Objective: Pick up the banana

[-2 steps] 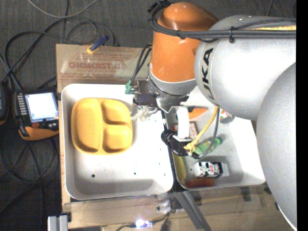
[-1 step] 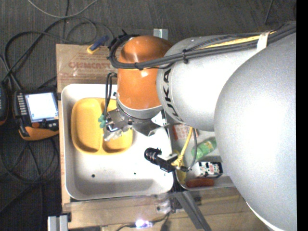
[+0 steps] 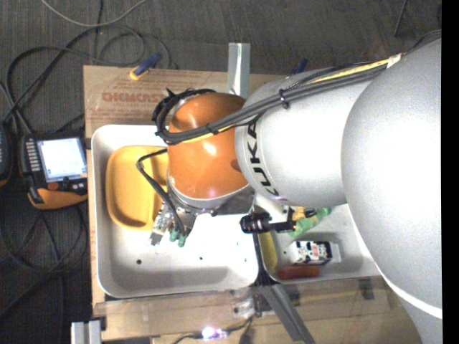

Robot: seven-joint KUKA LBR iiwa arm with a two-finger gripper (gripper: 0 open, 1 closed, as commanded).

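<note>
The gripper [image 3: 166,233] hangs at the dish's [image 3: 129,188] lower right corner, over the bare floor of the left bin [image 3: 208,264]. Whether it is open or closed I cannot tell, as the wrist and cables crowd it. Nothing is seen held in it.

The dish is broad, yellow and hollow, so it is not the fruit. The likeliest banana [image 3: 267,253] is a narrow yellow strip well right of the dish, just past the wall between the bins, in the right bin [image 3: 358,264]. The arm [image 3: 323,156] hides most of it, so this is a guess.

Judged so, the step in hand is the approach, and the gripper is on the wrong side of the wall. To do it well, it should lift clear of the wall and cross rightward away from the dish. It should then come down with the jaws set across the strip's short width. The strip lies close against the wall, so one jaw has little room. A slight offset away from the dish may help.
</note>
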